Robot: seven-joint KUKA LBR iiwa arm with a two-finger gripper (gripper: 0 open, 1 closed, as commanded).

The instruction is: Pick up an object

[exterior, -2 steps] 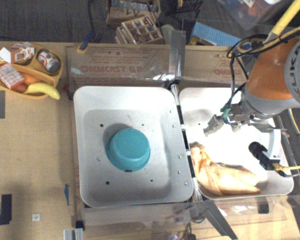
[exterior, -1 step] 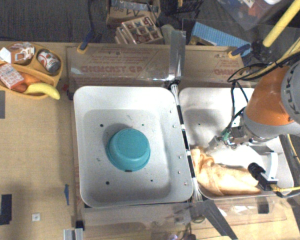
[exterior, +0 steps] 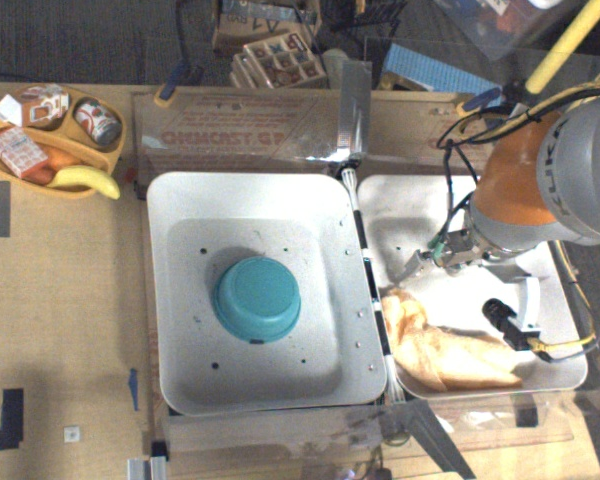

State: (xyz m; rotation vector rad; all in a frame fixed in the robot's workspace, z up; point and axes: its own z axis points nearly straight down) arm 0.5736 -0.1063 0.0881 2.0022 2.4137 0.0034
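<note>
Step in hand, judged: approach, nothing gripped.

- Located the tool (exterior: pixel 427 258) over the right bin (exterior: pixel 400 203), toward 9 o'clock of that bin's floor, with bare white floor beneath.
- Cannot tell the tool's opening: too small and too foreshortened to read. Seen nothing held in it.
- Found the nearest candidate, a tan cloth (exterior: pixel 450 353), crumpled along the right bin's 6 to 7 o'clock edge, near the tool at about its 5 o'clock and apart from it.
- Found a second candidate, a teal bowl (exterior: pixel 258 298), mouth down at the centre of the left bin (exterior: pixel 170 268), at 9 o'clock from the tool and well apart.

Next move, judged: shift toward 5 o'clock until above the cloth's bulk, then descend and close. Expected to yield and bunch as soft material; better taken at a raised fold than at a flat edge.

In the way:
- Bin wall close against the cloth at 6 and 9 o'clock, leaving little room on those sides.
- Divider between the bins to cross if the bowl is chosen instead; smooth domed back likely to offer poor purchase.

Also noted on the worktop (exterior: pixel 60 318): a yellow dish (exterior: pixel 0 153) with a banana (exterior: pixel 88 178) at the far 10 o'clock corner, and a cardboard box (exterior: pixel 240 128) at 12 o'clock behind the bins. Both outside the working area.
</note>
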